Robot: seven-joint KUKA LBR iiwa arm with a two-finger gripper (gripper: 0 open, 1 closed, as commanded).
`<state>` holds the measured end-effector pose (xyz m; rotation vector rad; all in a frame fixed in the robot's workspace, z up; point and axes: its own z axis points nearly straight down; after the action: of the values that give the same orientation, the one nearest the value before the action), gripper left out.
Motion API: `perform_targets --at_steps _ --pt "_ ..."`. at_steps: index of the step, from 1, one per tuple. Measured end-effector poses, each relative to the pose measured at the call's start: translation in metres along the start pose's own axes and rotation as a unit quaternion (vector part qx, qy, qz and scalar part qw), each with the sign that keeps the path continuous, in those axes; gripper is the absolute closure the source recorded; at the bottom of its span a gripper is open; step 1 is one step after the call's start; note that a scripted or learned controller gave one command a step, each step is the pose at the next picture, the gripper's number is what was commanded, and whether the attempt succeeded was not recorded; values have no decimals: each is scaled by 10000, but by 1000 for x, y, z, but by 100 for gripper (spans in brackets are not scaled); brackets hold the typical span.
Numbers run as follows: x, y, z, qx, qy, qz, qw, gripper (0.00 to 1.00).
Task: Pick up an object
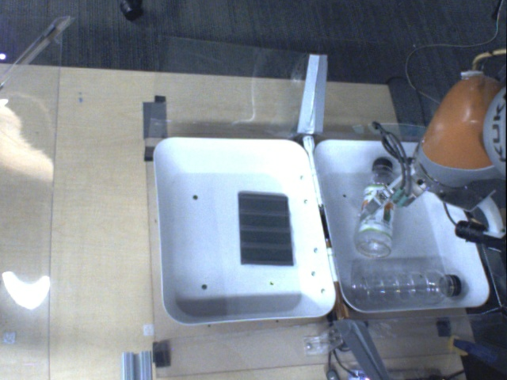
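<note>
Gripper (390, 196) grips, we see, a clear bottle (375, 222) hanging near-upright, long axis tilted, over the right bin (345, 172).

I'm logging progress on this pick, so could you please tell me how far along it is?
Done: the arm has reached in over the right bin, and the tool sits at a clear bottle that looks tilted up off the floor. In hand: that bottle seems gripped, though I cannot confirm it. Left: lifting it clear. A second bottle lies flat by the near wall; the left bin holds a dark ribbed block.
</note>
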<state>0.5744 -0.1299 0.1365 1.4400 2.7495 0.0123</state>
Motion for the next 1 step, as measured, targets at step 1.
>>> perform_targets --at_steps 1 --pt "-8 14 32 84 120 -278 9995 0"
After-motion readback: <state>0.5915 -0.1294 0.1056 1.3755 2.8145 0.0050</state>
